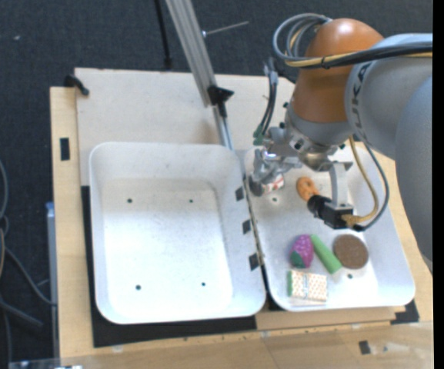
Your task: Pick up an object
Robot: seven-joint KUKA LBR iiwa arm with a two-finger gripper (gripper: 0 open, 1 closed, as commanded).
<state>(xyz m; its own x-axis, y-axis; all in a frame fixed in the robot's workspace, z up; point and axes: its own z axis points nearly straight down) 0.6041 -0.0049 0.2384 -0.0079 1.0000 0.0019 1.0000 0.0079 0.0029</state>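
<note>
My gripper (262, 177) hangs low over the far left corner of the right bin (383, 287), close to the wall between the two bins. A small white and red object (278, 181) lies right beside it; I cannot tell whether they touch. An orange piece (306, 187) sits a little to the right. Nearer the front lie a purple object (303, 250), a green cylinder (326, 255), a brown disc (350, 250) and a patterned box (308, 285).
The left bin (106, 206) stands next to the right one. A slanted metal rail (195, 48) runs down from the top to the bins' far edge. A black connector with cables (331, 212) hangs off the wrist over the right bin.
</note>
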